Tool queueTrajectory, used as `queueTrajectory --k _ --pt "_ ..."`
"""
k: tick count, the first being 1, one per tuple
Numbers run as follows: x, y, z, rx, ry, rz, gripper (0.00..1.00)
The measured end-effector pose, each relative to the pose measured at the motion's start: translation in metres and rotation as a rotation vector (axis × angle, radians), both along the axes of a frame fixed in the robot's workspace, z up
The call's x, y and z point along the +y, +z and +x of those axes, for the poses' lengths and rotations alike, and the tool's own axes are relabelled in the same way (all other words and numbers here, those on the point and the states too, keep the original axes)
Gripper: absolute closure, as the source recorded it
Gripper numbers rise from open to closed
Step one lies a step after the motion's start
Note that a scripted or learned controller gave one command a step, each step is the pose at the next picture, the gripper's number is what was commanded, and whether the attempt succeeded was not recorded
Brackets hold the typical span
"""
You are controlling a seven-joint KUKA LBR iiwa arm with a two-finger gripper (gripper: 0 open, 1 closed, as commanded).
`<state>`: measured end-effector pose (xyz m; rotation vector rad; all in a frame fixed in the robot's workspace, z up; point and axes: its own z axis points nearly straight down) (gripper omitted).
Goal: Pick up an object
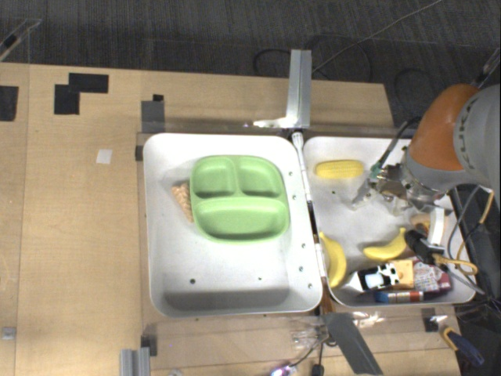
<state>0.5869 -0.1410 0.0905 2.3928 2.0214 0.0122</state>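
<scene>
Camera view, my gripper (362, 197): I hang low over the right bin (344, 288), toward its upper middle; my jaws are a small blur here and I cannot tell whether they stand apart or together. Nothing shows between them.

Camera view, nearest thing: the yellow corn-like piece (338, 169) lies just up and left of me, near the bin's back wall, apart from everything else.

Camera view, its look: short, plump, pale yellow, lying crosswise; surface detail is too small to read.

Camera view, how it will handle: I judge it light and smooth, likely a plastic toy, so it could roll or squirt out. I would take it across its narrow middle.

Camera view, other choices: a banana (389, 248) lies below me, a second banana (335, 260) hugs the left wall, and a small printed carton (387, 275) sits by the front rim among clutter; harder to take cleanly.

Camera view, left bin (164, 288): a green divided tray (237, 197) lies flat, broad and awkward for me.
</scene>
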Motion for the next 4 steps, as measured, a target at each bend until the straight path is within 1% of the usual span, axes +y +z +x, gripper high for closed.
queueTrajectory --k 1,2,3,4 --pt "-0.024 0.024 -0.047 0.007 0.395 -0.002 0.00" --pt "0.000 0.001 -0.031 -0.001 0.346 -0.004 0.00" --pt "0.048 -0.001 0.064 0.000 0.489 -0.003 0.00" --pt "0.048 0.012 0.066 -0.005 0.493 -0.005 1.00"
